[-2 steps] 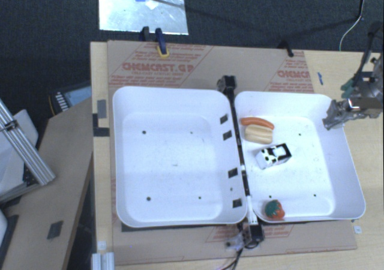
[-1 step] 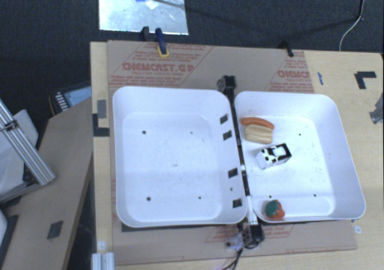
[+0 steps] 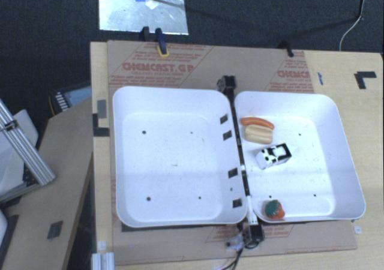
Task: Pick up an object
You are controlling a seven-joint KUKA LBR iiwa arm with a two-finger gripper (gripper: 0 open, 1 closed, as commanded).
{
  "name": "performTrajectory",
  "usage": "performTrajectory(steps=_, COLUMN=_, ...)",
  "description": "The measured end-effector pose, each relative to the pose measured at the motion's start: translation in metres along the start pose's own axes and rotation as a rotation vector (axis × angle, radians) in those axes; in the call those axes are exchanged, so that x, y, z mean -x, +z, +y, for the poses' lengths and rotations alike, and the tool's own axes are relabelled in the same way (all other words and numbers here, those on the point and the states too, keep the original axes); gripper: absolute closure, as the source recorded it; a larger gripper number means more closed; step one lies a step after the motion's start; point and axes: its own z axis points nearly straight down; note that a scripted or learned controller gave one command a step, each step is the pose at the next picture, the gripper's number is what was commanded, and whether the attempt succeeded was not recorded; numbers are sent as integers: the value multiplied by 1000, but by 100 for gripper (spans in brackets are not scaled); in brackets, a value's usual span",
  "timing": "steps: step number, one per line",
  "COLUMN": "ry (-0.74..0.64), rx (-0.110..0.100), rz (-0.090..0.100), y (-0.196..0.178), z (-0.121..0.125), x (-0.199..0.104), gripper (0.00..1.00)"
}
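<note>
Three small targets in right bin (image 3: pixel 345 143); gripper state impossible to tell.
Hotdog (image 3: pixel 258 129) just above cow (image 3: pixel 274 156): risks nudging both; strawberry (image 3: pixel 273 209) hugs the wall.

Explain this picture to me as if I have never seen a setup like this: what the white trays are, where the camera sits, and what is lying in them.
This is a robot work bench seen from a single camera fixed above it, looking down at a slant. Two shallow white bins sit side by side: the left bin and the right bin. They serve as the places from which a robot arm is meant to pick things up.

Three small things lie in the right bin, all near its left side. A toy hot dog lies towards the back. Just in front of it is a small black and white toy; what it depicts is too small to tell. A small orange and green item rests in the front left corner.

Nothing here is being held.
</note>
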Motion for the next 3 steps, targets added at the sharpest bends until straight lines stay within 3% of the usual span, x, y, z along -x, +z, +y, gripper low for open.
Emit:
performTrajectory(steps=1, ry=-4, rx=-23, rz=11, y=230, z=-3, x=-47, gripper=100)
performTrajectory(steps=2, ry=-8, rx=-9, rz=7, y=192, z=-2, x=-109, gripper=100)
performTrajectory(steps=3, ry=-8, rx=-8, rz=7, y=134, z=-2, x=-178, gripper=100)
